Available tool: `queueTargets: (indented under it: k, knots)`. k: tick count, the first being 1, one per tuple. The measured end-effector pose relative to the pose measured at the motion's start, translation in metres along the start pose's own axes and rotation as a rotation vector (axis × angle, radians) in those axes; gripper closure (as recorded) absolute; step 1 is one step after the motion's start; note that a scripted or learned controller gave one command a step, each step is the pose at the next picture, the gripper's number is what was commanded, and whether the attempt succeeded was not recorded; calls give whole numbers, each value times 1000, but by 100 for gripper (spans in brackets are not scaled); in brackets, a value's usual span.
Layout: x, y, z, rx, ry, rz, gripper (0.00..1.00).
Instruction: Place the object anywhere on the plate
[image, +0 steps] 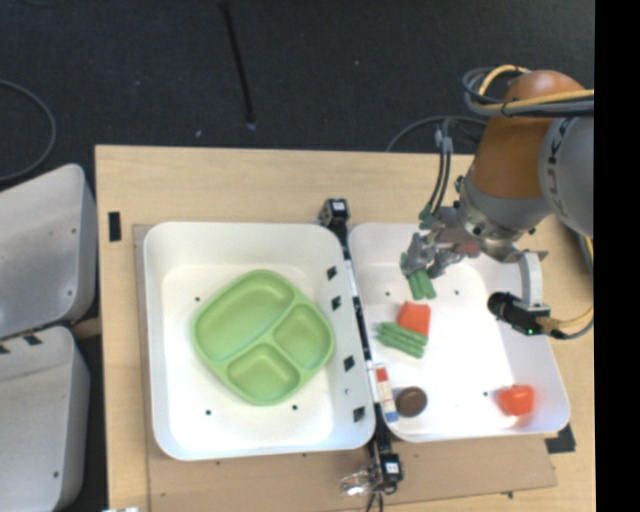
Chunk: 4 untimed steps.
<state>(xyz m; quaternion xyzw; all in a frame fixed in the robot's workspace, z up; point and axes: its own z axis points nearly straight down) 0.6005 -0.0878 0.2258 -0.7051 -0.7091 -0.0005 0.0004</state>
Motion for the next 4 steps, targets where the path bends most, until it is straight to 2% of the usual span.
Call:
queueTargets:
  k: [1, 3, 4]
  knots:
    - [45, -22, -12, 0, 1, -1, 100]
    - [157, -61, -26, 1, 1, -2, 100]
    - [154, -60, -25, 1, 0, 4, 0]
